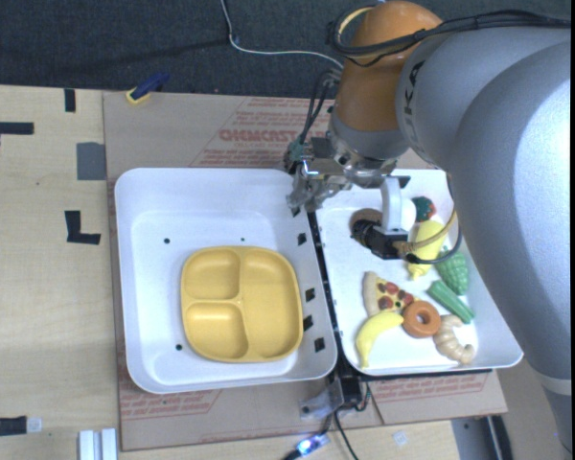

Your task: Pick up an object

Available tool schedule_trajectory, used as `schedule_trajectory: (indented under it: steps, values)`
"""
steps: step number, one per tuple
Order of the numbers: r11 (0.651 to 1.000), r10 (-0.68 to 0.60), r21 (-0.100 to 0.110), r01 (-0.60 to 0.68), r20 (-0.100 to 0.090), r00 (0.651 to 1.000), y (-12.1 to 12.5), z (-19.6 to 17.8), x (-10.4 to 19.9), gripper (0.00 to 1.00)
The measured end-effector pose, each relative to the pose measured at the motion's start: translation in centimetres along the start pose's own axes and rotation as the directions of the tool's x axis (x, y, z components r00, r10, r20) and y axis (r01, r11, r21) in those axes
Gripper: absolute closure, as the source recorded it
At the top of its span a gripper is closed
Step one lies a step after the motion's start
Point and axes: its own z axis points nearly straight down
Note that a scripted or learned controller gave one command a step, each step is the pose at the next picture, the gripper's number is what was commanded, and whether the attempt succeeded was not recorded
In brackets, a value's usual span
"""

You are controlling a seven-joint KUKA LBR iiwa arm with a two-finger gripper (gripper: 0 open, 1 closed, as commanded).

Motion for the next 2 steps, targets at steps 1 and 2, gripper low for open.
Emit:
schedule_trajectory:
  steps: [1, 2]
  values:
    - [1.000, 0.002, -0.002, -0.002, 0.000, 1.000, 2.8, 0.7, 3.8, 1.00]
    - [1.000, 0.003, -0.001, -0.003, 0.001, 1.000, 4.2, 0.4, 6.0, 1.00]
